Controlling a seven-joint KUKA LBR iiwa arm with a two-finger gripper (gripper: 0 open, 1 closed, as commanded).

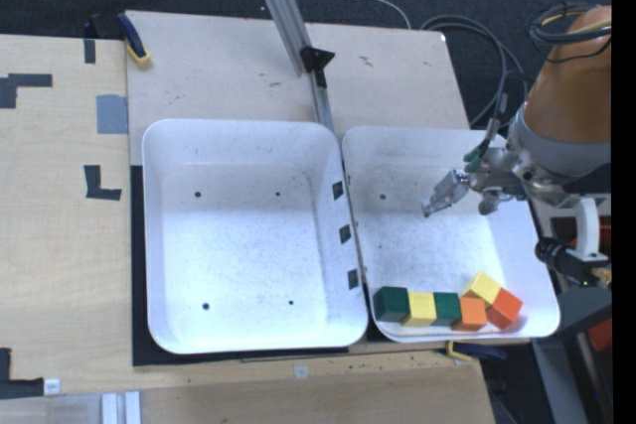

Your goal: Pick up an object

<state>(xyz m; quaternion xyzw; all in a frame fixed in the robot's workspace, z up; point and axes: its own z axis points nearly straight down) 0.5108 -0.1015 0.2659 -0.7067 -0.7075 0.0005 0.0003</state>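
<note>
Camera view: claw [444, 197], grip state can't tell, hangs well apart from block row [447, 306] w/ blocks touching, so a pinch may jam.

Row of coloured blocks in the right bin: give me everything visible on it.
The row of small coloured blocks lies along the near wall of the right shallow white bin, toward its near right corner. Left to right: dark green, yellow, green, orange, then a yellow and an orange block at the right end, turned askew. They look matte and solid, packed side by side, apparently touching. The two-finger gripper hangs above the bin floor, apart from them.
</note>
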